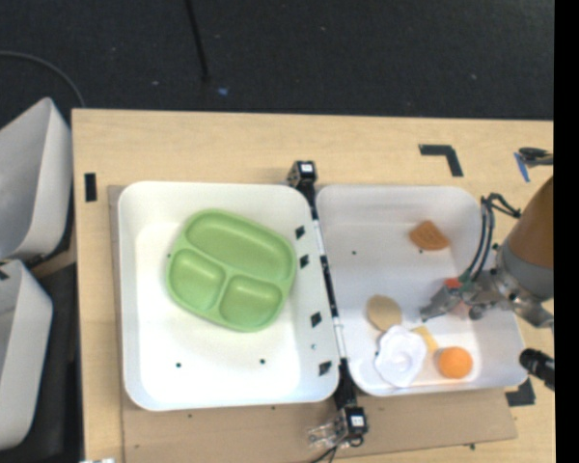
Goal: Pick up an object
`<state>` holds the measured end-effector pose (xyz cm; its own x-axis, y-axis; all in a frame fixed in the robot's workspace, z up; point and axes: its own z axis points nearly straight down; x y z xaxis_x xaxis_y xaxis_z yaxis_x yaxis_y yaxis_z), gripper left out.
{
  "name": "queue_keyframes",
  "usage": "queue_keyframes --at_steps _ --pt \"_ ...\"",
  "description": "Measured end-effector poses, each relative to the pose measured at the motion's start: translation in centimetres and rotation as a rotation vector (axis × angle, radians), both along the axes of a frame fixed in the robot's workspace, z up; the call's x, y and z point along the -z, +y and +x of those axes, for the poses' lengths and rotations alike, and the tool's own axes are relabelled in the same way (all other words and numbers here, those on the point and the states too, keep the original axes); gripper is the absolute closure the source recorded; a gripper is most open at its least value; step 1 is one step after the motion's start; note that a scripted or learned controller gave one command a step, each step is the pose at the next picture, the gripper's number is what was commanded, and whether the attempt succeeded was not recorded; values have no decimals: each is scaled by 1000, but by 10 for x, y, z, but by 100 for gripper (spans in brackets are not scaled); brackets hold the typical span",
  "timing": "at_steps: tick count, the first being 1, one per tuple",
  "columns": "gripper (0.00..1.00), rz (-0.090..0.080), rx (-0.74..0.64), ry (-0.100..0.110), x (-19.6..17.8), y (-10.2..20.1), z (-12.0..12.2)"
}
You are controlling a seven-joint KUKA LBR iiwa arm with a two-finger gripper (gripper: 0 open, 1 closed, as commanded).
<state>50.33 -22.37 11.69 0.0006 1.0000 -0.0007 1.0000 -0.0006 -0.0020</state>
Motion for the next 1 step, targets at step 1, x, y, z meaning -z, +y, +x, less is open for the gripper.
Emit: queue_keyframes --at_steps 1 --pt "100 -2 3 -6 -13 -1 1"
